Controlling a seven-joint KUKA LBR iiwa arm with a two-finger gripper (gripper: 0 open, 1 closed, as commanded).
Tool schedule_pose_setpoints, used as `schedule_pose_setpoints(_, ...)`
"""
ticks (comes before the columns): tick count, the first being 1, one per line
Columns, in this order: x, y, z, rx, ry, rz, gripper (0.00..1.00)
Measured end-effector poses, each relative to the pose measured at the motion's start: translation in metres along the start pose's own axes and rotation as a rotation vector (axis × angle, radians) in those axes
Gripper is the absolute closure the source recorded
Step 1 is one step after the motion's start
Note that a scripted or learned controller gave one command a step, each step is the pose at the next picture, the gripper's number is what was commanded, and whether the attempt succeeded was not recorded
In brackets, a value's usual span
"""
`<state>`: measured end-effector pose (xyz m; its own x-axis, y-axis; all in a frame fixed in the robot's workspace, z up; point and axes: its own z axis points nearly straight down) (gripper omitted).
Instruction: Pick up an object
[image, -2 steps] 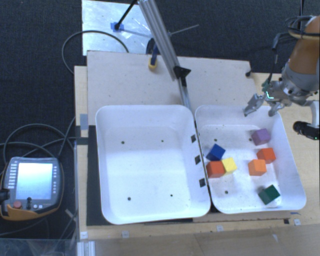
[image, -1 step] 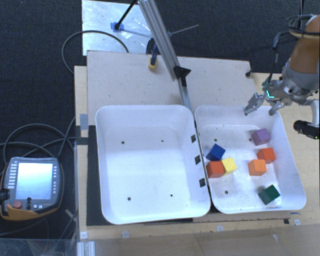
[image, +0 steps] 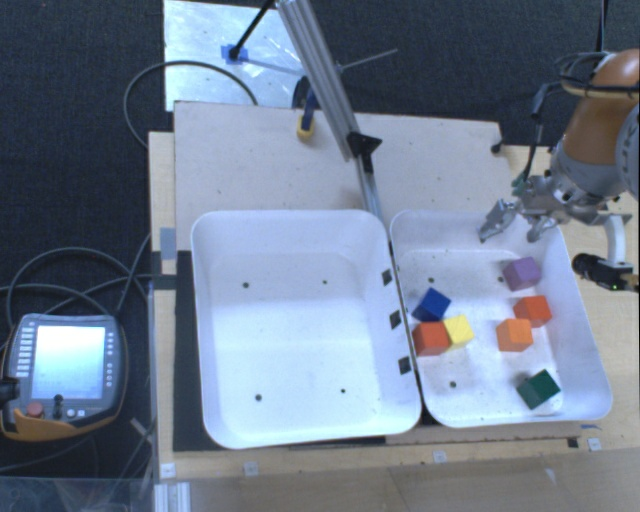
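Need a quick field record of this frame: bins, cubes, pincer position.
left bin: white, no cubes in it
right bin: white, holds seven cubes
cluster near divider: blue cube, red-orange cube, yellow cube, touching or nearly so
right side: purple cube, red cube, orange cube
near corner: green cube, apart from the rest
pincer: open, over the right bin's far edge, nothing between its fingers
nearest cube to pincer: purple cube
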<state>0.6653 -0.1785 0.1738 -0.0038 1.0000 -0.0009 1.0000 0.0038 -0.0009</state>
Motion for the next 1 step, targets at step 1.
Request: schedule_pose_setpoints(1, 0.0046, -0.0005, 0.0416, 0.0, 0.001, -0.002, 0.0)
